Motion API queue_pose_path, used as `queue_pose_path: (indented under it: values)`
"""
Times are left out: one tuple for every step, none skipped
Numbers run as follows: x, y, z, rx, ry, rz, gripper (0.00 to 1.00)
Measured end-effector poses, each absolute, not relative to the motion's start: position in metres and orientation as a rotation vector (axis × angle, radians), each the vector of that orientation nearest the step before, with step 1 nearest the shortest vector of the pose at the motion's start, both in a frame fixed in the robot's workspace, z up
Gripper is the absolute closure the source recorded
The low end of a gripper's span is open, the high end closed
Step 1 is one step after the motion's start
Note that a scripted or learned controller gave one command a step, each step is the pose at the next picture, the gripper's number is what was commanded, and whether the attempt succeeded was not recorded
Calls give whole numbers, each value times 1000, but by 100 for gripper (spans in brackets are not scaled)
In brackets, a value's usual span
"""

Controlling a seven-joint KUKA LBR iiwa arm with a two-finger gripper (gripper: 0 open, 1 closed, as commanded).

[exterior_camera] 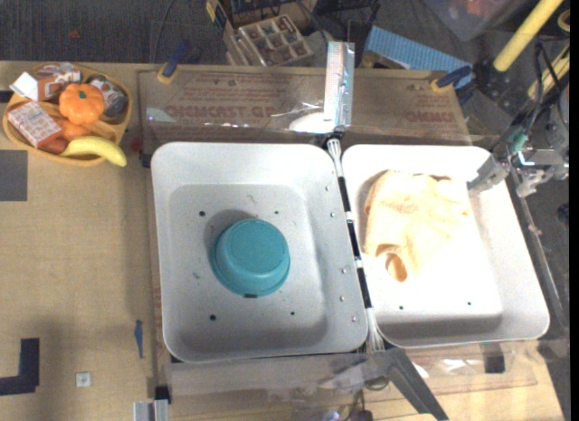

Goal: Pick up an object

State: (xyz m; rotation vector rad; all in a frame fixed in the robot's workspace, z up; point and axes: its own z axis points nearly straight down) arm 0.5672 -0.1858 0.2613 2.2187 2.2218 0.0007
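At about nine o'clock on the bench sits a fruit basket (65, 119) with a small pumpkin (82, 104) and a banana (98, 148). The left bin (172, 184) holds an upturned teal bowl (251, 257) near its middle. The right bin (516, 292) holds a crumpled cream cloth (412, 220) in its upper left part, its long axis running roughly from one o'clock down to seven o'clock. The gripper (493, 173) hangs over the right bin's upper right rim, at about two o'clock from the cloth, just beside its edge; I cannot tell how far it is open or whether it has hold of anything
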Motion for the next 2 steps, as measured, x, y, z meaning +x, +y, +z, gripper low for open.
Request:
queue_pose_path:
  values:
    - [568,-186,272,2215,2220,3,100]
    - [568,-186,272,2216,2220,3,0]
